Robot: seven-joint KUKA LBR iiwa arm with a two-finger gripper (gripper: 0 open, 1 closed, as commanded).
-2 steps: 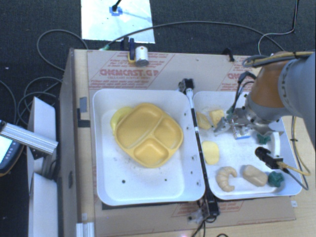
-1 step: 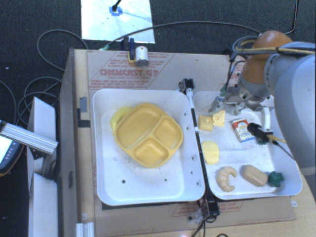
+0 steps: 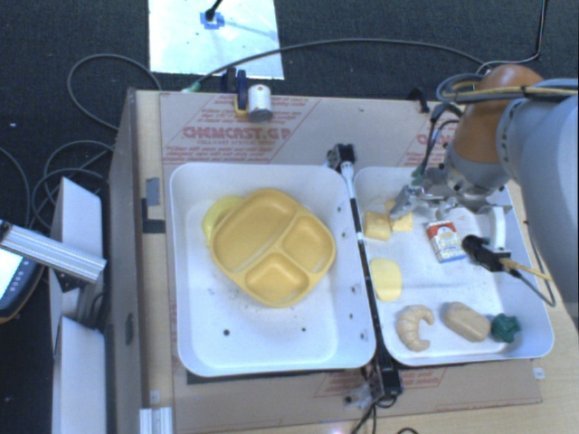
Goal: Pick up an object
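Small yellow piece [image 3: 402, 221] lies in the right bin [image 3: 445, 285], to the left of the red and white carton [image 3: 443, 240] as the view shows it. It sits directly under the tip of the gripper [image 3: 409, 199], at least very close to it, though actual contact cannot be made out. Whether the gripper is spread, closed or clamped on anything cannot be told from this angle.

The grey arm [image 3: 536, 143] reaches in from behind and to the right of the carton, its orange band [image 3: 475, 147] bent downward and the gripper pointing down and to the left, into the back of the bin.

A larger yellow block [image 3: 376, 227] sits just beyond the small piece, farther left of the carton, close to the bin's wall. A flat pale yellow oval [image 3: 387, 280] lies nearer the camera than the carton and to its left. Nearer still, along the front of the bin, are a croissant [image 3: 416, 326], a tan bread roll [image 3: 465, 322] and a small dark green thing [image 3: 507, 327], the roll and the green thing touching or nearly so.

The left bin [image 3: 271, 337], well to the left of the carton, holds a yellow divided plate [image 3: 271, 247] lying tilted over another yellow thing [image 3: 215, 217], which shows at the plate's far left edge.
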